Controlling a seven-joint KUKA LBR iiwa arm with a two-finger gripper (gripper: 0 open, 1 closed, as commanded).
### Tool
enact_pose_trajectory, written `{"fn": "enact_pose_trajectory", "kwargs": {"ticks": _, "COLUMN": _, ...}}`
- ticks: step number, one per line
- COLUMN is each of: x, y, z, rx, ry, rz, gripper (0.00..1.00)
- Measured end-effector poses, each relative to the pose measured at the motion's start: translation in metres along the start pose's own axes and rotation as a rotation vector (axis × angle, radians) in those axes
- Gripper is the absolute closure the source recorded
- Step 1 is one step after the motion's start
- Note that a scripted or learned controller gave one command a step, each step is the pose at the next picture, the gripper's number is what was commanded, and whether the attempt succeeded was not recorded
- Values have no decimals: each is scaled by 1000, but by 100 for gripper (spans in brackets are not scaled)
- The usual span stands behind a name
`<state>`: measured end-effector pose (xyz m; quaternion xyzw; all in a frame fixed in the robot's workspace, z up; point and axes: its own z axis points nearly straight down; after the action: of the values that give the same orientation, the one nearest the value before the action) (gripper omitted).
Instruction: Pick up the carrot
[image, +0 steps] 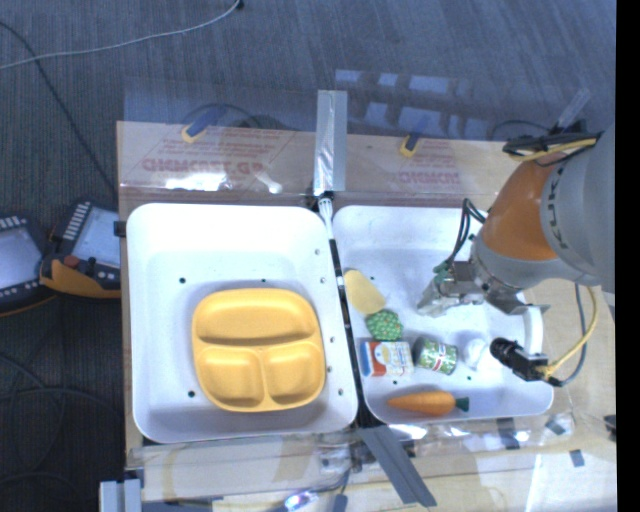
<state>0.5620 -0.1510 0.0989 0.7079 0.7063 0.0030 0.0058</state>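
Near the right bin's (440, 222) front wall lies the carrot (424, 403), while the end effector (447, 295) is too indistinct to judge.

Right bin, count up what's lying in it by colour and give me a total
Right bin, loose things by main colour:
Orange: 1, the carrot
Yellow: 1, a pale yellow piece
Green: 2, a small bumpy green item and a green can
Red and white: 1, a small carton
Total: 5
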Motion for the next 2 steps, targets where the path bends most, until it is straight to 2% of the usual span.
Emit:
{"fn": "enact_pose_trajectory", "kwargs": {"ticks": 1, "x": 58, "y": -73, "z": -83, "rx": 19, "ry": 2, "rz": 186, "gripper": 100}}
{"fn": "enact_pose_trajectory", "kwargs": {"ticks": 2, "x": 122, "y": -77, "z": -84, "rx": 19, "ry": -1, "rz": 492, "gripper": 100}}
